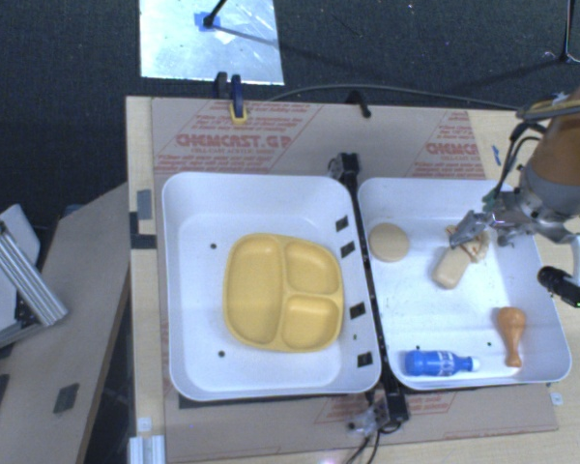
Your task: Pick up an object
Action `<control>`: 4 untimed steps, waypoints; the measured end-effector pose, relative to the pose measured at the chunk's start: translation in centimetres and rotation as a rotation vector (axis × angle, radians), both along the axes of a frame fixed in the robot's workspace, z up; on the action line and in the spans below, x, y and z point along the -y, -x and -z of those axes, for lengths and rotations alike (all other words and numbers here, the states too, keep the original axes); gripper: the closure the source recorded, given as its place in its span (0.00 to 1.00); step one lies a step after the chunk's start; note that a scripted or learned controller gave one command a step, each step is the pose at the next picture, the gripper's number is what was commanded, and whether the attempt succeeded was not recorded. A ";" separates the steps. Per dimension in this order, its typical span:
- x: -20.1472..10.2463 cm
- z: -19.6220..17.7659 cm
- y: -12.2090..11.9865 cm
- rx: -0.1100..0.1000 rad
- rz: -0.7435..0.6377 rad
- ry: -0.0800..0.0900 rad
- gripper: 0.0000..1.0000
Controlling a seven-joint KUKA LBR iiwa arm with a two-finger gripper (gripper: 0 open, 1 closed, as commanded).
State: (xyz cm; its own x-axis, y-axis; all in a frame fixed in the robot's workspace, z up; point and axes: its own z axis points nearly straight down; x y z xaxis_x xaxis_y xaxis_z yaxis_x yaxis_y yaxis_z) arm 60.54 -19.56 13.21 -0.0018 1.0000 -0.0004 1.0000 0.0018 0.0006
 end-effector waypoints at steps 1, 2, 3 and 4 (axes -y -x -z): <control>-0.1 5.0 0.0 -0.001 0.000 0.000 0.00; 0.0 3.6 -0.2 0.004 -0.001 0.001 1.00; 0.2 -2.8 -0.9 0.007 -0.002 0.002 1.00; 0.2 -8.2 -1.0 0.006 -0.003 0.002 1.00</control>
